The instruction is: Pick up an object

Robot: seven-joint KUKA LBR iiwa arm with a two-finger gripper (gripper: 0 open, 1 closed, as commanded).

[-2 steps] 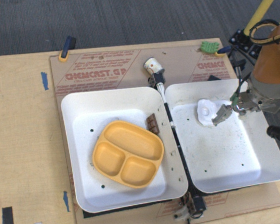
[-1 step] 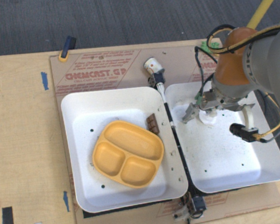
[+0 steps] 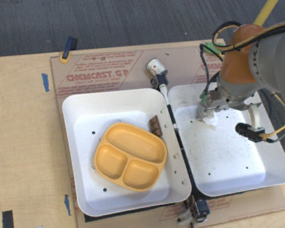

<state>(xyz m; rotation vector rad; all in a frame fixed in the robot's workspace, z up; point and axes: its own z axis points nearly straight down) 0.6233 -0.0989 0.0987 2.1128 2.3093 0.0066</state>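
Tool (image 3: 209,110) low in the right bin (image 3: 240,176), over a small white object (image 3: 211,121) (grip state: cannot tell); yellow tray (image 3: 131,156) sits left.

yellow divided tray (image 3: 131,156) lies in the left bin (image 3: 79,143); gripper (image 3: 209,110) hangs low over right bin (image 3: 250,175).

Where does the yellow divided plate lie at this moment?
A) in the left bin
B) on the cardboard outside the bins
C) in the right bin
A: the yellow divided plate rests on the floor of the left bin, tilted diagonally.
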